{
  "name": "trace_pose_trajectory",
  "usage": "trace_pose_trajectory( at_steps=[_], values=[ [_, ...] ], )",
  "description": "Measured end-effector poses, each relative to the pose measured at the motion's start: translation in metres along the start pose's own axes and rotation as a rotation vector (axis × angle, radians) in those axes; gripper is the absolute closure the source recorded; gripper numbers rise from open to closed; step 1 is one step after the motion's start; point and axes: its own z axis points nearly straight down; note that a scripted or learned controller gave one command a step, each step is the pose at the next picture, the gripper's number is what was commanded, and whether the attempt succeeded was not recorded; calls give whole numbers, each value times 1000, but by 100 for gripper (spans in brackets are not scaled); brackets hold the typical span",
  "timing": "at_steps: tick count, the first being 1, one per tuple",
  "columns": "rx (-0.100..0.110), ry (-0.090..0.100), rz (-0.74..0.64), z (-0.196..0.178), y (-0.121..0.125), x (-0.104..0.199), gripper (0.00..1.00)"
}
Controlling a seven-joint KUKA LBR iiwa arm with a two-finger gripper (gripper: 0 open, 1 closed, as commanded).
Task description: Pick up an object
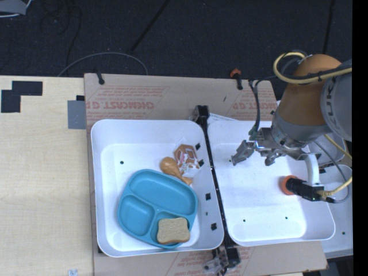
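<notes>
The gripper (256, 156) hangs over the right bin (270, 217), near the bin's back wall. Its two fingers (240, 153) are spread apart, and nothing sits between them. The grey arm (305, 102) with its orange band comes in from the right side.

All the things to pick up are in the left bin (95, 171), well apart from the gripper. A blue plate (144, 203) with three parts lies flat in the front half of that bin. A slice of bread (173, 230) rests in the plate's front right part. Just behind the plate lies a toy chicken leg (172, 167), touching the plate's back edge. Right beside the chicken leg, closer to the bin's right wall, is a small brown and white snack (187, 156) (what kind of snack it is, I cannot tell).

The two bins sit side by side, and a black strip (210, 171) runs along where they meet. Both bins rest on a sheet of cardboard (149, 99) with red print on it. The cardboard lies on a pale wooden desk (40, 183).
</notes>
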Motion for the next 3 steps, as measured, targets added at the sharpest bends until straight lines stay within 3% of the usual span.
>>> trace_pose_trajectory(
  at_steps=[1, 3],
  values=[
    [-12, -1, -2, -8, 3, 0, 0],
    [-11, -1, 0, 98, 7, 6, 0]
  ],
)
